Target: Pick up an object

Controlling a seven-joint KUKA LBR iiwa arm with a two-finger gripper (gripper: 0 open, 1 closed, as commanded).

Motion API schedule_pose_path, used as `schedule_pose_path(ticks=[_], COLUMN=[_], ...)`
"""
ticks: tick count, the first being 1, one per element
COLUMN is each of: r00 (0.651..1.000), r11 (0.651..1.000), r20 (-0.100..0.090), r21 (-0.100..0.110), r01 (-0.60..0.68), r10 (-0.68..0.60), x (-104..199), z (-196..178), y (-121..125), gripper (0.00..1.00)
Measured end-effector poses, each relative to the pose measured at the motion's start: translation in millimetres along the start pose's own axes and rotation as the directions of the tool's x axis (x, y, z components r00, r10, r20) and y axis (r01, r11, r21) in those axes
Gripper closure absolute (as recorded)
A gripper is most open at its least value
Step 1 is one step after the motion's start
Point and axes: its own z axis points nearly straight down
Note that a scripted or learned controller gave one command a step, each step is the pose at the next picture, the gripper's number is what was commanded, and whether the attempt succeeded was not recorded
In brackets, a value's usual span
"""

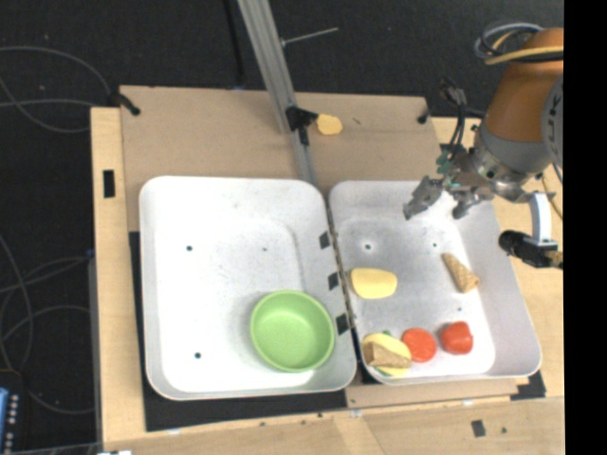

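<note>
Hovering over the right bin's (507, 349) far edge, gripper (440, 206) has its fingers spread apart, nothing between them. Below it, well apart: tan wedge (460, 272), yellow block (373, 283), then red piece (457, 337), orange-red ball (418, 344), yellow-tan item (387, 354) at the near edge. Green bowl (292, 330) sits further left in the left bin (190, 216).

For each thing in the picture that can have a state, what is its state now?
hand: open, holding nothing, above the right bin's far end
green bowl: upright, in the left bin
yellow piece: lying flat in the right bin
tan piece: lying on its side
red tomato: resting on the bin floor
red pepper: resting beside the tomato
</note>
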Motion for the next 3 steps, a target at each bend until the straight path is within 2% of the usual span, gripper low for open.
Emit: schedule_pose_path(ticks=[1, 2, 3], r00=[1.0, 1.0, 1.0], r11=[1.0, 1.0, 1.0], r20=[0.001, 0.002, 0.003], r21=[0.0, 0.006, 0.005], r01=[0.0, -0.003, -0.005], r10=[0.0, 0.003, 0.005], x=[-0.2, 3.1, 1.2], z=[0.0, 50.1, 92.5], y=[0.0, -9.8, -8.2], gripper=[0.0, 0.0, 0.0])
